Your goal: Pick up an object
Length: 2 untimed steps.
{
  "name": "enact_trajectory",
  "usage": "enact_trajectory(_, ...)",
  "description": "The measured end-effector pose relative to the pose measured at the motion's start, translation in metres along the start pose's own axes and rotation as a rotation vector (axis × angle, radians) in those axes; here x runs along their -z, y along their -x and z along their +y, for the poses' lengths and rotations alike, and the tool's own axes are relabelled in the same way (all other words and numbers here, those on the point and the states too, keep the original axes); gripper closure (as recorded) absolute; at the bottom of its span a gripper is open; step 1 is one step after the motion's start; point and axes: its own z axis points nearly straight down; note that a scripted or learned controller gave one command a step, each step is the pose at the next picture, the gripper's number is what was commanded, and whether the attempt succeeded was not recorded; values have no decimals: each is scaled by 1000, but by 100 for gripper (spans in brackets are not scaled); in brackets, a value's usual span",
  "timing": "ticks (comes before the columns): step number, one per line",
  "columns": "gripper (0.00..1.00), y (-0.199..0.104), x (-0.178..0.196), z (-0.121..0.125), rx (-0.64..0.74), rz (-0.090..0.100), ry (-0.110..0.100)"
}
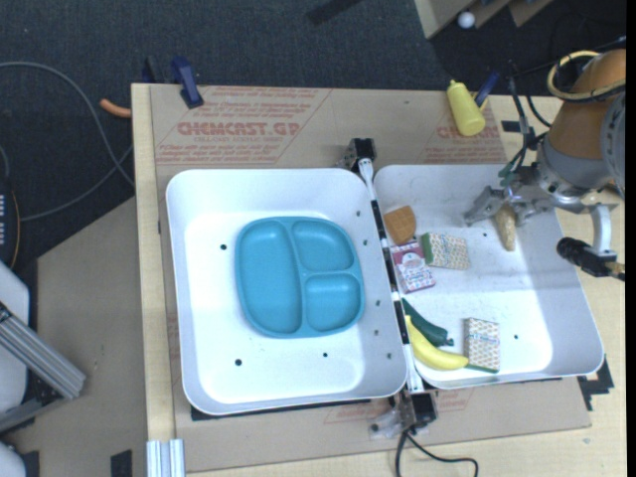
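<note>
The right bin [556, 306] holds several small items. A brown chunk [400, 224] lies by its left wall, with a pink packet [412, 267] and a patterned packet [447, 251] beside it. A yellow banana [438, 356] and a green piece [425, 324] sit at the front left, next to another patterned packet [482, 342]. My gripper [507, 207] hangs over the back of this bin. A tan elongated thing [507, 232] sits right under it; I cannot tell whether it is held.
The left bin [199, 217] bears a blue divided plate [298, 274]. A yellow bottle [464, 107] and a blue clamp [185, 81] rest on the bench behind the bins. A black divider [383, 256] runs between the two bins.
</note>
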Motion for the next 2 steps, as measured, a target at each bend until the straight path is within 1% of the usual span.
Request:
enact_trajectory(1,100,2,11,1,0,-6,3)
enact_trajectory(2,100,-88,-1,19,-3,-5,-4)
